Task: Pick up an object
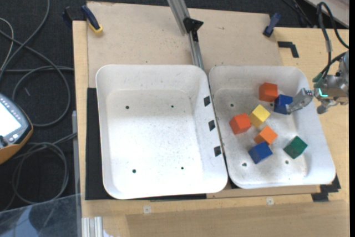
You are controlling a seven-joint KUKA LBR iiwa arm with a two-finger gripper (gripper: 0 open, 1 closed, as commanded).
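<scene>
Fingers (304, 98) reaching in from the right, open or closed impossible to tell, just beside a blue cube (283, 104) in the right bin (310, 172), near an orange cube (268, 91) and yellow cube (260, 115).

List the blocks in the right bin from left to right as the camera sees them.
Orange-red block → yellow block → green block. The other blocks overlap these in left-right position, so I leave them out.

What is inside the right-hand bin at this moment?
The right bin holds seven blocks: three orange, two blue, one yellow and one green. The gripper reaches in beside the upper blue block, partly covering it.
</scene>
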